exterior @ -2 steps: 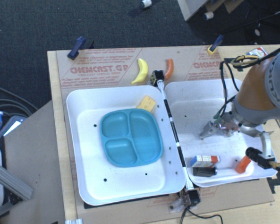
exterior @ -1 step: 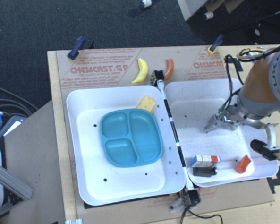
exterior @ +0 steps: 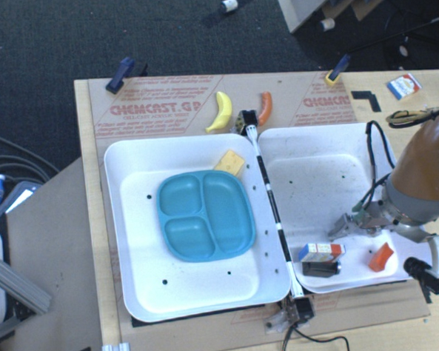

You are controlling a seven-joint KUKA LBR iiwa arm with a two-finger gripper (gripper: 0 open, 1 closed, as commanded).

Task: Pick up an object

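In the right bin [exterior: 315, 158], near its front edge, lie a small red, white and blue box [exterior: 320, 251], a dark block [exterior: 320, 268] just in front of it, and an orange piece [exterior: 381, 257] further right. My gripper [exterior: 344, 228] hangs low over this bin, just above and to the right of the small box, between it and the orange piece. The grey arm with its orange band [exterior: 427, 169] comes in from the right. Nothing is seen in the gripper. In the left bin [exterior: 133, 213] a teal divided plate [exterior: 205, 214] lies flat, with a yellow block [exterior: 230, 163] at its far right corner.
A banana [exterior: 219, 112] and an orange carrot-like piece [exterior: 264, 107] lie on the bench behind the bins. Blue clamps [exterior: 121, 75] [exterior: 337, 69] sit at the bench's back edge. A divider rail [exterior: 269, 205] runs between the bins. A black cable [exterior: 373, 143] loops over the right bin.
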